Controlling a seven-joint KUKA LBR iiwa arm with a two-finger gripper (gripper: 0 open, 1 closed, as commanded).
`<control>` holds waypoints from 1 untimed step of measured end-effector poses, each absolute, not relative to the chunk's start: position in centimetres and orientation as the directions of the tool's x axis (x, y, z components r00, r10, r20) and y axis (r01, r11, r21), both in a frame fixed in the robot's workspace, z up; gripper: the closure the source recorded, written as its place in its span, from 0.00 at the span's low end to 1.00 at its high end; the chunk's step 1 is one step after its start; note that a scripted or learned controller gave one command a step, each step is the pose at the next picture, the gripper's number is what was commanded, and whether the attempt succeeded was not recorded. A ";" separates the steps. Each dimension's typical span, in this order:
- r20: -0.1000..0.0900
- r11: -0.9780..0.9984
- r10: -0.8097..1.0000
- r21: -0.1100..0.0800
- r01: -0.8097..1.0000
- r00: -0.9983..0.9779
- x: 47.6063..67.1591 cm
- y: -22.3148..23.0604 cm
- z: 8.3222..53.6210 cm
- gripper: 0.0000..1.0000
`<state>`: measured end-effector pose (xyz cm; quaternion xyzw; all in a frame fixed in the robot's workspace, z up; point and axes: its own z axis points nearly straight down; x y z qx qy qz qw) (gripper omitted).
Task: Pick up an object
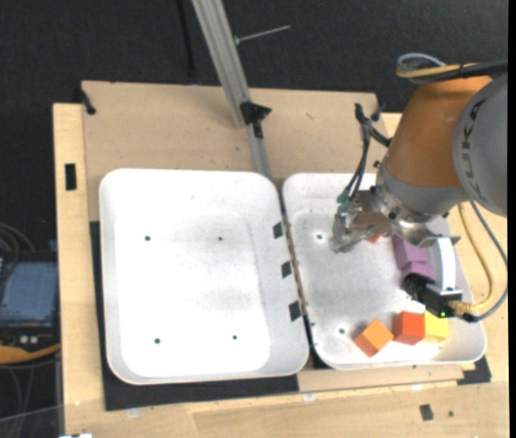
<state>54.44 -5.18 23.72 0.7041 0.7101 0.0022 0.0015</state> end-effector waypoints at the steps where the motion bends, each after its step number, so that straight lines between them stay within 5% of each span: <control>1: 0.000 0.008 1.000 0.003 1.000 -0.008 55.8 -0.2 23.2 1.00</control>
